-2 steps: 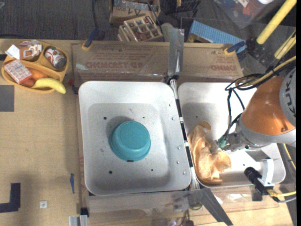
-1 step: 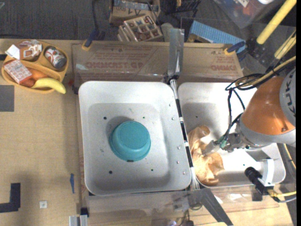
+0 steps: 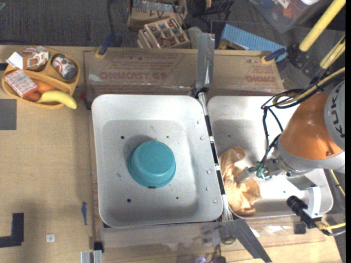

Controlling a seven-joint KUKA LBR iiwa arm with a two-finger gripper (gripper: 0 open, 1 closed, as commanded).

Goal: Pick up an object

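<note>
The gripper (image 3: pixel 253 171) touches the tan object (image 3: pixel 238 182) at the right bin's (image 3: pixel 241 114) 8 o'clock; finger state unclear.

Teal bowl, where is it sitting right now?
In the camera view, the teal bowl sits upside down near the middle of the left bin, apart from the arm.

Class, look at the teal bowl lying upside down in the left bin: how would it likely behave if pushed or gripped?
The teal bowl looks rigid, probably light plastic. Resting rim-down, it would likely slide rather than roll or tip. Its smooth domed surface may slip from a pinch.
</note>
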